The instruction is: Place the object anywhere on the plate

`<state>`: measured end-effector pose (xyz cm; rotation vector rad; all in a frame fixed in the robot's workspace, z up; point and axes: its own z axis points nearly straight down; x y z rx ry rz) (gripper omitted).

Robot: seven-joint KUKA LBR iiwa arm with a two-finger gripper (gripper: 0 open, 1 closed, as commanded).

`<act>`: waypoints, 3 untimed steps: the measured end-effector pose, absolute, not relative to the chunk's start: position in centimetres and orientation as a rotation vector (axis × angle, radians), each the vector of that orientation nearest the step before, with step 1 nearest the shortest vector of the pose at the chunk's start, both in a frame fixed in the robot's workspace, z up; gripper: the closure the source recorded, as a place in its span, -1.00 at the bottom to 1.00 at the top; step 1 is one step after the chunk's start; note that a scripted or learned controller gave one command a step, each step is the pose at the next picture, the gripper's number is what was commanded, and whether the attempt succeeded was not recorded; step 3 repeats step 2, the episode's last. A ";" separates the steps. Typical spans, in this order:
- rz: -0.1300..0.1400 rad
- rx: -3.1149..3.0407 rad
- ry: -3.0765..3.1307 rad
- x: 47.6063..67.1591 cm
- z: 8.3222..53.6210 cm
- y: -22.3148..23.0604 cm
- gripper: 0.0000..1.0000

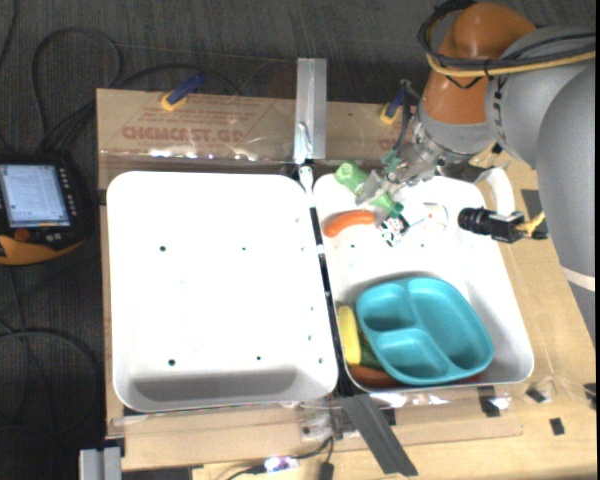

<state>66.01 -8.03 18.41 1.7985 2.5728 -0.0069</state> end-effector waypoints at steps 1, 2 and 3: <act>0.000 1.839 2.546 66.9 25.4 -4.3 1.00; -0.003 1.934 2.473 66.9 26.5 -9.6 1.00; -0.003 1.934 2.473 66.9 26.5 -9.6 1.00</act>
